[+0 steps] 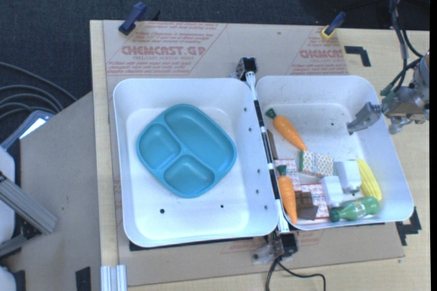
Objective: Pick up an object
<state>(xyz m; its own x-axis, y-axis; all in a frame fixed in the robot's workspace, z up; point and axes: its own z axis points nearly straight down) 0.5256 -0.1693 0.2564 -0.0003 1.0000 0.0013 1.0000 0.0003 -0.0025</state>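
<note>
From my remote seat I see the pickable things crowded into the right bin [382, 146]. Two orange carrots lie there: one carrot with a green top [286, 130] slants across the bin's near-left area by the divider, and a second carrot [287, 195] lies lower down along the left wall. A yellow corn cob [369, 179] lies near the right wall, and a green bottle-shaped item [354, 210] lies on its side along the bin's lower edge. Between them sit a white blocky piece [341, 180], a small patterned packet [317, 162] and a brown chunk [306, 205]; these are jammed together, some touching, and I can't separate them more finely.

The pincer [363, 119] hangs at the right bin's upper right, over bare white floor, well apart from the pile. One grey finger [362, 117] points left and downward. I cannot tell how far the pincer is parted, and I see nothing in it or touching it.

Count: two white bins on the bench [205, 44]; one teal divided plate [186, 149] with three compartments, alone in the left bin [130, 112]; two carrots, one corn cob, one green bottle.
</note>
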